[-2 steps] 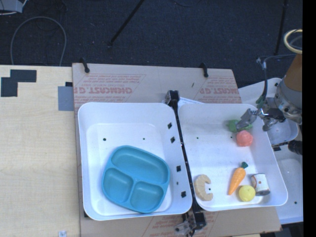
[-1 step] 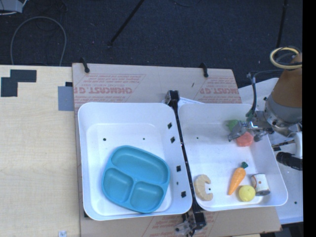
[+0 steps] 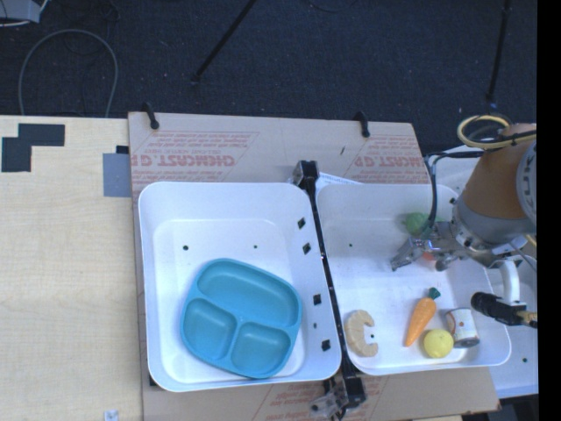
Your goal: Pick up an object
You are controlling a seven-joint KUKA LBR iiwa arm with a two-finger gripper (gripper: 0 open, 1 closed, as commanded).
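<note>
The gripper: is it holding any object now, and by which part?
Nothing shows in the gripper. It hangs over the right bin, beside a green object; the carrot lies apart.

Arm (image 3: 495, 191) reaching in from right, gripper (image 3: 405, 260) low.

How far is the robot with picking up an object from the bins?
Nothing looks picked yet. The carrot, the yellow ball, the tan curved piece and the small can all lie in the right bin. The gripper is low over that bin, near a green object. Grasping and lifting remain.
</note>
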